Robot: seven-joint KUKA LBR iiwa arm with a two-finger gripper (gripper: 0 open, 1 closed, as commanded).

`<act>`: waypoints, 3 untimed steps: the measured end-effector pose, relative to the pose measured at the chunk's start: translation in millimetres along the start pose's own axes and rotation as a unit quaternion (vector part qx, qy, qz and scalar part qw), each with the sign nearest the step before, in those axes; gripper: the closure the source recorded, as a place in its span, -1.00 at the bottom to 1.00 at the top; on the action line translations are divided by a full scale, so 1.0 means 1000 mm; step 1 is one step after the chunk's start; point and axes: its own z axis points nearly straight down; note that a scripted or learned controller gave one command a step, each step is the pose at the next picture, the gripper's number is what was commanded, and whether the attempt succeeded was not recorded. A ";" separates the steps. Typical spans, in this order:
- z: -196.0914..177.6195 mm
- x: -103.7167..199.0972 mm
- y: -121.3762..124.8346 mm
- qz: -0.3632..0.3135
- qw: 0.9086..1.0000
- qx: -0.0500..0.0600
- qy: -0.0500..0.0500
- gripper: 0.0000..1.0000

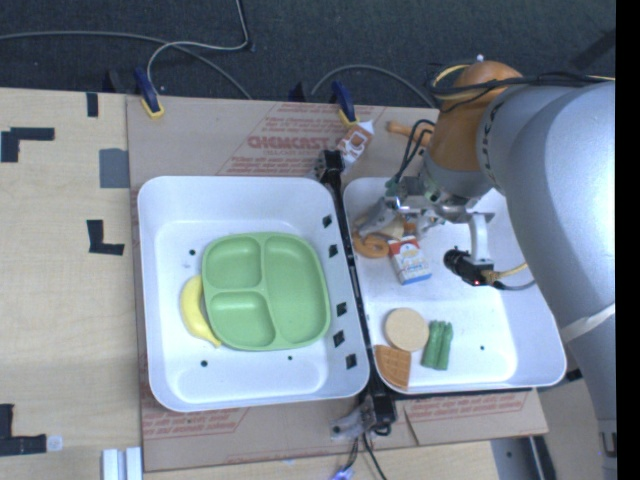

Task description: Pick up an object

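End effector (400,211): low in the right white bin (500,363), its far-left part; fingers masked by metal parts, so open or shut cannot be told.
Red-and-white small carton (408,261): just beside the end effector, nearer the camera.
Brown round pastry (372,245): left of the carton, partly hidden.
Tan round disc (405,328), green oblong piece (438,344), orange wedge (394,367): near side of the carton, well apart from it.
Open room: the bin floor right of the carton.
Left white bin (165,268): green divided plate (266,290) overlapping a yellow banana (194,311).

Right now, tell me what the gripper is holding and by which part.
It cannot be told: the gripper sits low over the small red-and-white carton and the brown pretzel in the right white bin.
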 end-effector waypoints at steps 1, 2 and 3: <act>0.001 -0.010 -0.021 -0.002 1.000 -0.005 -0.001 -1.00; 0.001 0.002 -0.038 -0.001 1.000 -0.006 -0.002 -1.00; 0.002 0.002 -0.004 -0.001 1.000 -0.004 -0.002 -1.00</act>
